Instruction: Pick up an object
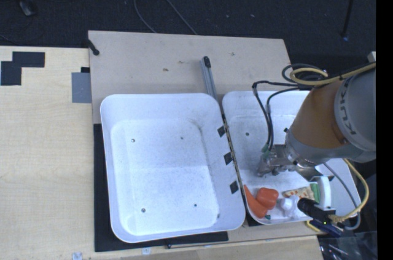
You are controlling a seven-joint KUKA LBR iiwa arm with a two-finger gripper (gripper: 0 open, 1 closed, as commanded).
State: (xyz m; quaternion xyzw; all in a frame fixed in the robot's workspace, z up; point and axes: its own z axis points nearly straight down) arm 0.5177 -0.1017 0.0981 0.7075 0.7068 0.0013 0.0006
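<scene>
The arm (331, 123) reaches in from the right over the right bin (245, 120), w/ the gripper (270, 168) low over the bin floor, approx. mid-bin and toward the near half. The view is from above and the wrist covers most of the tool, so whether the gripper is apart, together or clamped on anything can't be told; nothing is visibly held.

The candidate objs. all sit in the near corner of the right bin. An orange piece (266, 197) lies just below the gripper in the picture, close to the wall shared w/ the left bin (159, 154). Just right of it is a small white lump (286, 206), then a thin tan stick (295, 193), then a green-and-white item (319, 189) near the right wall. They're bunched, some maybe touching; exact contact isn't clear.

Step in hand, as a judgement: approach/descent. The pick isn't made yet, so the task is early on.

Next move likely calls for a short shift toward the near corner to get over the orange piece, the nearest and biggest target, then a straight drop and a close. Main risks: the near wall crowding the tool, and neighbours (lump, stick) getting nudged or caught along w/ the target.
</scene>
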